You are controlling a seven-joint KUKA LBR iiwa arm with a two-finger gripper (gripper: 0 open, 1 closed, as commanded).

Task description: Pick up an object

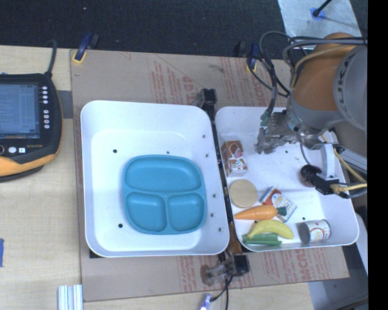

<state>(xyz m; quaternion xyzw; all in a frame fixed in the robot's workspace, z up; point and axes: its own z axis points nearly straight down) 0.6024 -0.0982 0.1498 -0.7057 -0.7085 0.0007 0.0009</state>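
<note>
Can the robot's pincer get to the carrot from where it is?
Probably yes. The pincer hangs over the same bin as the carrot, with bare floor between, though a banana and a cookie crowd it.

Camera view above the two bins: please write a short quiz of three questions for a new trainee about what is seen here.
1. True or false: the blue divided plate lies in the left bin.
2. Which item lies directly next to the yellow banana? A) orange carrot B) teaching pendant C) blue divided plate
3. Fill in: the small can rests near the ______ corner of the right bin, as the camera sees it.

Key
1. True.
2. A.
3. Lower right. The tool is above this bin's upper part, far from the can.
</note>
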